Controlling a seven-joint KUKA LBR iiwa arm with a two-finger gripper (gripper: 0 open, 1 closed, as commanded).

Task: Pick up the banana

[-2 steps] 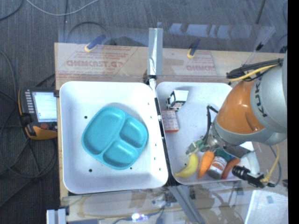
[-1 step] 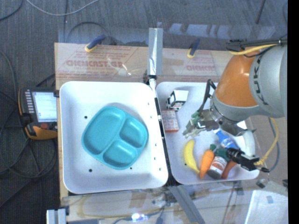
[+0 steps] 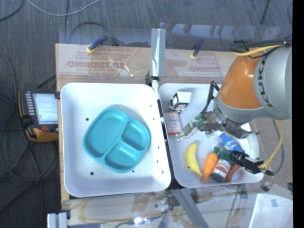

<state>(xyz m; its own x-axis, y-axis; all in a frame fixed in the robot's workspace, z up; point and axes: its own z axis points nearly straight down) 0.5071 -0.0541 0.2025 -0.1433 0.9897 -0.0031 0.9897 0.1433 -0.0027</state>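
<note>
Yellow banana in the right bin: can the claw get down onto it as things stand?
Probably yes. The curved yellow banana lies uncovered on the right white bin's floor, claw just above it in the view. An orange carrot lies close beside it, which may crowd one finger.

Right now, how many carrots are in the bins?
1. The carrot lies in the right bin, just right of the banana and left of a can. The arm covers part of that bin, so another could be hidden.
</note>
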